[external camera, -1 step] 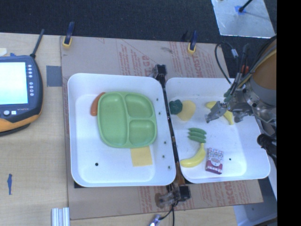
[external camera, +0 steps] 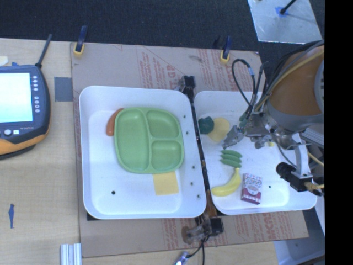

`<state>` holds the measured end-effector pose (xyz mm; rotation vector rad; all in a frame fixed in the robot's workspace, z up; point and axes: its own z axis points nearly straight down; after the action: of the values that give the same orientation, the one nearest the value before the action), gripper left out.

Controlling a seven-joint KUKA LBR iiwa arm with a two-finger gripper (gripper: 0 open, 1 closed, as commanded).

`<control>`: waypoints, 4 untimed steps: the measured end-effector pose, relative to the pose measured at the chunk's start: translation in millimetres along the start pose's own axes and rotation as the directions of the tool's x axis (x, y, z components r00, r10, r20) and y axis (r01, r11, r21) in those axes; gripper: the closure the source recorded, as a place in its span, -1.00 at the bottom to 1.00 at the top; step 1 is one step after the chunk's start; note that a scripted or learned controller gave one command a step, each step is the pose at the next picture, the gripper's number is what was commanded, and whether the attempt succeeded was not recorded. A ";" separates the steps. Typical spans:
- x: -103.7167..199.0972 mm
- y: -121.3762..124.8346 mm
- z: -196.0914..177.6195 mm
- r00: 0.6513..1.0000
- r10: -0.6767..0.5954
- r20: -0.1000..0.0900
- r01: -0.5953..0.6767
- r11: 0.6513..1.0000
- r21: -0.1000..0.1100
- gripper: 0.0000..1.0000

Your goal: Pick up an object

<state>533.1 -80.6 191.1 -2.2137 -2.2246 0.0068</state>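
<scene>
Jaws [external camera: 231, 138] hover low in right bin [external camera: 276, 203], state cannot tell, nothing seen between them. Just beside them: yellow ball [external camera: 220, 128], dark green object [external camera: 206, 125], green pea pod [external camera: 231, 158]. Banana [external camera: 229, 185] and red-white packet [external camera: 252, 189] lie nearer the front. Left bin [external camera: 99, 148] holds green divided plate [external camera: 149, 140], yellow square [external camera: 166, 184].

One fixed overhead camera, angled down on both white bins [external camera: 88, 148], arm [external camera: 292, 93] from right.

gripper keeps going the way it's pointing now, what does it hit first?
Likely the yellow round object just beyond the gripper in the right bin, with the dark green piece beside it. Height is unclear, so it may pass above.
</scene>
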 end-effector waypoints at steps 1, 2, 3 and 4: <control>-15.3 -7.9 100.4 1.000 0.001 -0.001 -0.001 1.000 0.001 -1.00; -16.5 -7.9 90.1 1.000 -0.002 0.001 0.002 1.000 0.002 1.00; -16.5 -7.9 90.1 1.000 -0.002 0.001 0.002 1.000 0.002 -1.00; -18.8 92.3 98.7 1.000 0.003 -0.001 -0.003 1.000 -0.003 -1.00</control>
<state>625.0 -99.0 92.0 -2.2177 -2.2227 0.0020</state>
